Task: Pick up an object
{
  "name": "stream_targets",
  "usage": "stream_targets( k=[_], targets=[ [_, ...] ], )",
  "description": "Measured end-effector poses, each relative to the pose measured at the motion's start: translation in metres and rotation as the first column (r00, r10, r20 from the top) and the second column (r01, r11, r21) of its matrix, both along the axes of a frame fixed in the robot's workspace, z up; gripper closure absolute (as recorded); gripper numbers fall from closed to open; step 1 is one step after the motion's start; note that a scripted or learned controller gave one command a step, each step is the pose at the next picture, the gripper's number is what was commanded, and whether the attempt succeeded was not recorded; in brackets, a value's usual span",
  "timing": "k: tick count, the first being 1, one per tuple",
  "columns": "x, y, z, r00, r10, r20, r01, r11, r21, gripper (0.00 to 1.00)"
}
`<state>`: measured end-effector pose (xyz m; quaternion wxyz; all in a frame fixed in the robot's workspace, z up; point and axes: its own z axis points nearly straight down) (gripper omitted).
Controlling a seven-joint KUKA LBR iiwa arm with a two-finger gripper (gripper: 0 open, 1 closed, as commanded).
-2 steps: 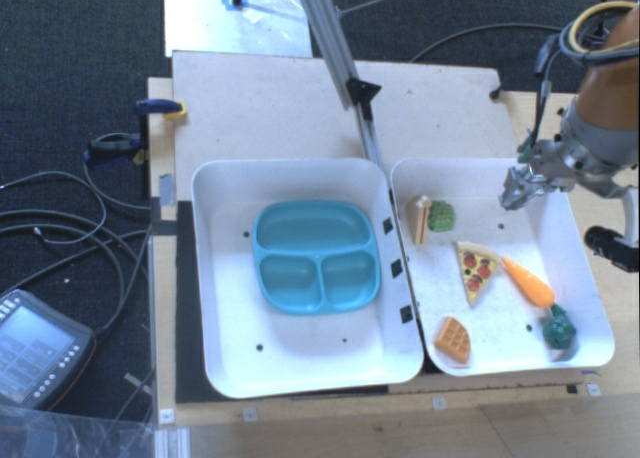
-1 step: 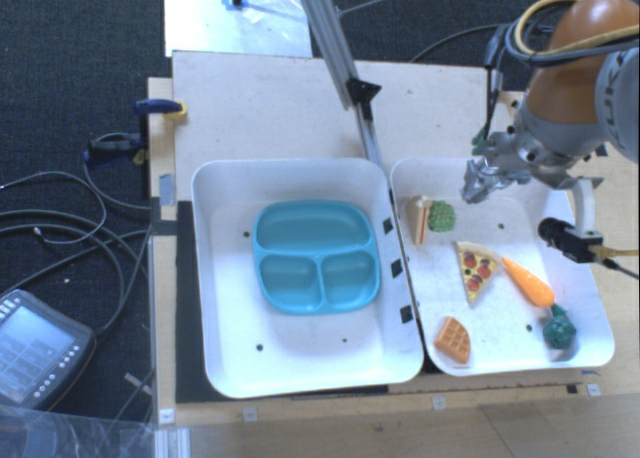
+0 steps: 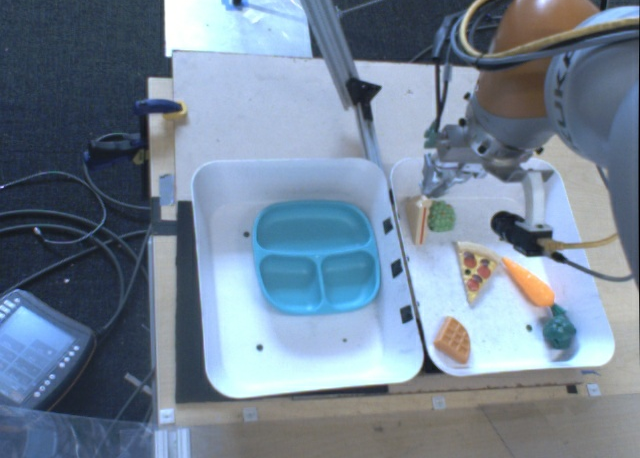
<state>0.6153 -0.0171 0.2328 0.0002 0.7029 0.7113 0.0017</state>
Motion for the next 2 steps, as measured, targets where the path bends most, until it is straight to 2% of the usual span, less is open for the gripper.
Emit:
stream_targets(
  k=[1,2],
  targets=[
    [0.013,0.061,0.006,1.000,0.001,0.001,-0.001,1.000,0.001,1.00],
    [0.022,0.106,0.003,1.000,-0.002,0.000,0.002,1.000,0.000,1.00]
  ],
)
